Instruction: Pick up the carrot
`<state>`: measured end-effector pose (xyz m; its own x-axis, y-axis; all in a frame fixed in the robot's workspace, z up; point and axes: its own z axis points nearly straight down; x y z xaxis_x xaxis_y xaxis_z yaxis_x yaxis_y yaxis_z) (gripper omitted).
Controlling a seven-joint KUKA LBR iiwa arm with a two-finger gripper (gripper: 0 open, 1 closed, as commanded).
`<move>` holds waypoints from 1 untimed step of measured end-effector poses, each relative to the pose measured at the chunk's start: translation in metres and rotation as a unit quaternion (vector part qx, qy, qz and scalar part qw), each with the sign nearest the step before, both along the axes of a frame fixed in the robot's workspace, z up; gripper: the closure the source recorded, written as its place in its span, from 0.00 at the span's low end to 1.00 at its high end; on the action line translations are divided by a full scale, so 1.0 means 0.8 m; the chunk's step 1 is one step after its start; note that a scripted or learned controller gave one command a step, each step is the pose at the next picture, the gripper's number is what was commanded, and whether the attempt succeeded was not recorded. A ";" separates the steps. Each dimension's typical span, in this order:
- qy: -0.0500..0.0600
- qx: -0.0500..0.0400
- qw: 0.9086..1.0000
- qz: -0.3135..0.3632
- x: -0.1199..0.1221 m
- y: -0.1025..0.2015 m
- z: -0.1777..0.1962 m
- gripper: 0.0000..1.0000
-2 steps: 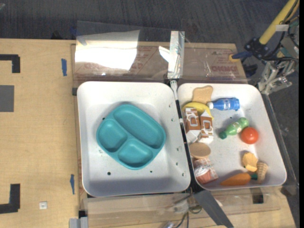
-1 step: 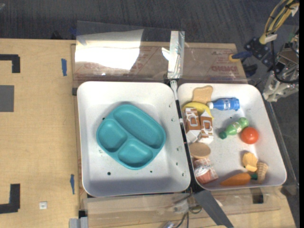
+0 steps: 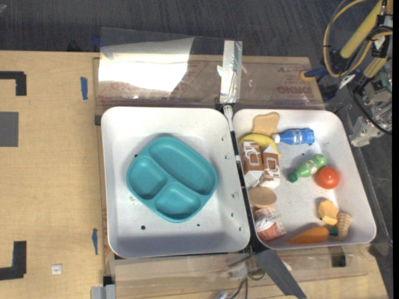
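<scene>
On my feed the arm's wrist end (image 3: 373, 102) sits at the upper right, outside the right bin (image 3: 360, 185) and just beyond its far right corner. I cannot tell whether the fingers are spread or pressed together, and I see nothing held there.

The carrot (image 3: 310, 234) is well apart from that wrist, down and to the left of it in my view. It lies in the right bin against the near wall, towards the near right corner. Its long axis runs almost level across the picture, roughly along that wall and rising slightly to the right. The tapered orange tip points left towards a red-and-white cup (image 3: 271, 227). The blunt end with its dark green top points right.

That green end is touching or just beside a waffle-patterned cone (image 3: 343, 220), with a yellow pastry-like piece (image 3: 326, 209) just above the carrot. Between carrot and wrist I see a red tomato (image 3: 327, 177), a green vegetable (image 3: 305, 168) and, further up, a blue bottle (image 3: 296, 136). Along the bin's left side are a bread slice (image 3: 267, 123), a banana (image 3: 258, 141), brown cartons (image 3: 259, 158) and a tan disc (image 3: 262, 196).

The left bin (image 3: 118, 136) holds a teal divided plate (image 3: 171, 178). Both bins rest on the tabletop (image 3: 43, 167).
</scene>
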<state>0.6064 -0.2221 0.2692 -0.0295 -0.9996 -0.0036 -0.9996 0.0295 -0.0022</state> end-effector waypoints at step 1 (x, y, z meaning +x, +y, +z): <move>-0.004 -0.001 0.988 0.154 0.064 0.000 0.056 1.00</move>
<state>0.6573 -0.2219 0.3139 0.2770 -0.9609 -0.0006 -0.9608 -0.2770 -0.0093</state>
